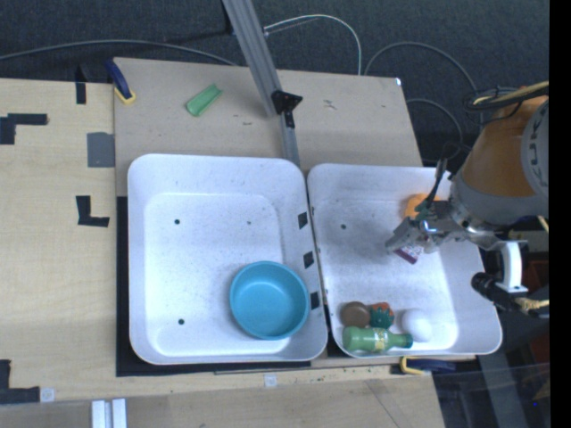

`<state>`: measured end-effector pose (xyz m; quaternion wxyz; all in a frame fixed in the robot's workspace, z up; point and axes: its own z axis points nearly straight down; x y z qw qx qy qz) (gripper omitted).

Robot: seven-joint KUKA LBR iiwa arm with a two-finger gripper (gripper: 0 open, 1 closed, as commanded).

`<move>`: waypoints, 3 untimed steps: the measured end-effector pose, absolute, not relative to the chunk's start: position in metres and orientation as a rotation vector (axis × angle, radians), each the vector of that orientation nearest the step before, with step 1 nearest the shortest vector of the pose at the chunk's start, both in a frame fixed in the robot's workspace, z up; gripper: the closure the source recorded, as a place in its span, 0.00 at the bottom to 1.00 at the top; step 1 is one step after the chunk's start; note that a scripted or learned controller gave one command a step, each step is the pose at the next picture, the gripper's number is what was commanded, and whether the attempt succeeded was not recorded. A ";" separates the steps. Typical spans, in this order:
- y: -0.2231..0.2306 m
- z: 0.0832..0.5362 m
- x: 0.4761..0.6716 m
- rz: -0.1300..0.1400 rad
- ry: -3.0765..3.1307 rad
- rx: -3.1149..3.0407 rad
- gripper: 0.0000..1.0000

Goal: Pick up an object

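My gripper [409, 239] hangs low over the right bin [357, 194], in its right-hand half, with the grey and orange arm [508, 163] coming in from the right. A small purple object [408, 256] lies right under the gripper's tip; whether they touch is unclear. An orange object [415, 205] lies just behind the gripper, partly hidden by it. Along the bin's front wall lie a brown round object [355, 313], a teal and orange piece [382, 312], a green bottle [373, 338] on its side and a white ball [417, 325].
The left bin [178, 185] holds a blue bowl [268, 299] at its front right corner. A grey pole [254, 43] slants across the bench behind the bins. A green block [202, 100] lies on the bench at the back left.
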<state>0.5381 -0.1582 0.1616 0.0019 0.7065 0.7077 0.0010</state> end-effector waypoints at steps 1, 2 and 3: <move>-0.153 0.207 0.533 0.002 2.222 2.217 1.00; -0.150 0.250 0.538 0.003 2.222 2.216 1.00; -0.098 0.257 0.553 0.002 2.230 2.215 1.00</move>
